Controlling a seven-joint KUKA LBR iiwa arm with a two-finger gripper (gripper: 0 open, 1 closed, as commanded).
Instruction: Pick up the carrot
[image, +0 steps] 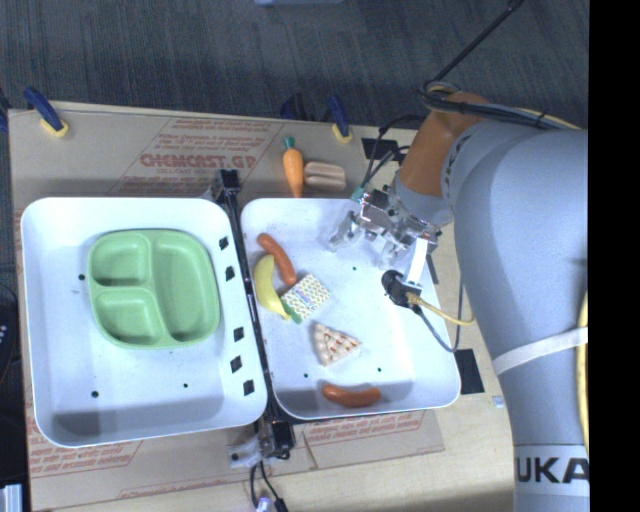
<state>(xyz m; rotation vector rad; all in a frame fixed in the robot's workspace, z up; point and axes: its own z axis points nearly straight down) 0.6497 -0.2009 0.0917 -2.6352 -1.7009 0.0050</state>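
Overhead, the slanted camera looks down on a bench covered with brown printed cardboard sheeting (200, 150), and beyond its far edge lies dark grey ribbed flooring (200, 50). Blue clamps (45, 112) grip the cardboard along that far edge. Two shallow white plastic bins sit side by side on the bench. The left bin (60, 370) holds a pale green divided plastic tray (155, 288) with three compartments. The right bin (420, 370) holds a yellow toy banana (266, 288), a reddish-orange toy sausage (279, 258) touching the banana's upper end, a small chequered pastel block (306, 296) just beside the banana, a waffle-patterned tan wedge (335, 344), and a second orange sausage (350, 395) near the front wall.

The small orange toy carrot with a green top (292, 170) lies outside both bins, on the cardboard just behind the right bin's far rim, beside a tan layered toy block (324, 176).

The grey arm with its orange band (440, 150) reaches in from the right. Its silver two-finger gripper (352, 228) hangs over the far part of the right bin, near the carrot but apart from it, to the carrot's right and nearer the camera. Whether the pincer is apart or together cannot be told.
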